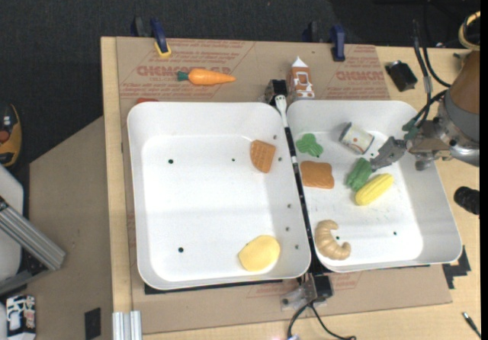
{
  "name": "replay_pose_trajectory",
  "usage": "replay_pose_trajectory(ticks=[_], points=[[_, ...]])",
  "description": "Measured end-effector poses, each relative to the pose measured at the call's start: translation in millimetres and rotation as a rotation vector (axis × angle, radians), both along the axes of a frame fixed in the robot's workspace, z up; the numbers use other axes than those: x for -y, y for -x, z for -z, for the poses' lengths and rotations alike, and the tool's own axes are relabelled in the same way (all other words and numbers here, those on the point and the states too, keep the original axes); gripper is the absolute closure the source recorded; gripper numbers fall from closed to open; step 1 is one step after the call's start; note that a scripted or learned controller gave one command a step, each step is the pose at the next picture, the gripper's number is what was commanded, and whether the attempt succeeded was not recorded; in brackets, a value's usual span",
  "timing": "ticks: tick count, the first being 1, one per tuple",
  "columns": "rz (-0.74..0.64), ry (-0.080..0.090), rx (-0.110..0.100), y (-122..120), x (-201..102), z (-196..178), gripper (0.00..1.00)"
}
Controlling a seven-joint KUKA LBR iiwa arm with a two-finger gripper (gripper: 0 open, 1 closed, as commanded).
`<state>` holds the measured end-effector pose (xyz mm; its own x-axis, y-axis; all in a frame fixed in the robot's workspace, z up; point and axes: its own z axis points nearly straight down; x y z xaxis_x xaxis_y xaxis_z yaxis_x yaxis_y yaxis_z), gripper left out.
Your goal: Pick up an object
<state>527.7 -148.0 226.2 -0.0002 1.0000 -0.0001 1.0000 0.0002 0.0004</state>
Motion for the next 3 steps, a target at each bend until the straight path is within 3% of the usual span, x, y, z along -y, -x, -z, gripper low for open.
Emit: replay_pose_trajectory(ticks=[1, 2, 3], points=[[-0.002, -0.006, -0.016, 27, -49, 126, 0.00], [0.001, 0.001, 0.003, 23, -45, 109, 1.00], [-0.006, 0.003, 0.024, -66, -73, -122, 1.00]])
